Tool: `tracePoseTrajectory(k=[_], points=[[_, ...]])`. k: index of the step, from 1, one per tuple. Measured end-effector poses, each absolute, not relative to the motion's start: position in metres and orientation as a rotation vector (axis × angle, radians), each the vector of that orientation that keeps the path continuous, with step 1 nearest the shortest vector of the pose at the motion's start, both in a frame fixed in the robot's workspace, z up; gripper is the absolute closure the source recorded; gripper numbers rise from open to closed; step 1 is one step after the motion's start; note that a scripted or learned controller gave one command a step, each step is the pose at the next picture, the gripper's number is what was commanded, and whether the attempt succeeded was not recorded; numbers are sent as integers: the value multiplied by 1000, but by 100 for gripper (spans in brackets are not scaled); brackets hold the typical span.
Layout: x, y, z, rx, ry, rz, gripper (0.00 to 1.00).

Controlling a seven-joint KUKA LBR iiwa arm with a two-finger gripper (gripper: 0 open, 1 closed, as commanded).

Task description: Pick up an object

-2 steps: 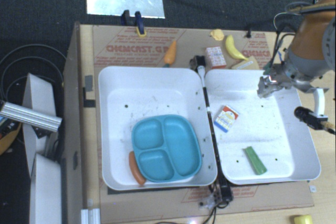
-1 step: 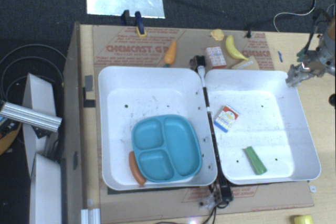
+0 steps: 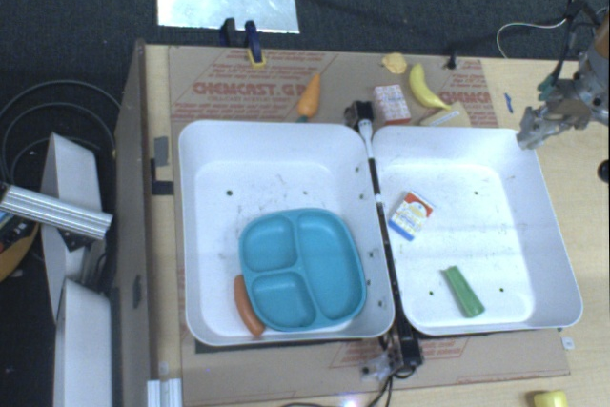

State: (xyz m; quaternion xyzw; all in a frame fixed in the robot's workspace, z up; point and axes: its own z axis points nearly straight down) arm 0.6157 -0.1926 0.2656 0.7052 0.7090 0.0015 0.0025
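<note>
- Candidate objects lie in both bins: the small red, white and blue printed carton rests flat near the left wall of the right-hand white bin, and the green oblong block lies nearer that bin's front, well apart from the carton.
- In the left-hand white bin, a blue three-compartment plastic tray sits toward the front, with an orange sausage-shaped toy just beside its front-left edge.
- At the far right, the grey gripper hangs over the right bin's back corner, well apart from every object; nothing is between its fingers, though whether they stand apart or together cannot be told at this size.
- Judging by this, the approach step is in hand and no grasp has begun.
- The next move calls for travelling left and forward over a chosen object, probably the carton or the block, then descending with the fingers straddling its narrow width.
</note>
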Motion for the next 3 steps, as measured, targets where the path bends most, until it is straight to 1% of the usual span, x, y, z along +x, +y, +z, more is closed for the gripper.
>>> tracePoseTrajectory(k=[1, 2, 3], points=[[593, -163, 308, 2212, 2226, 6, 100], [607, -180, 290, 2217, 2219, 1, 100], [594, -209, 284, 2220, 2218, 0, 100]])
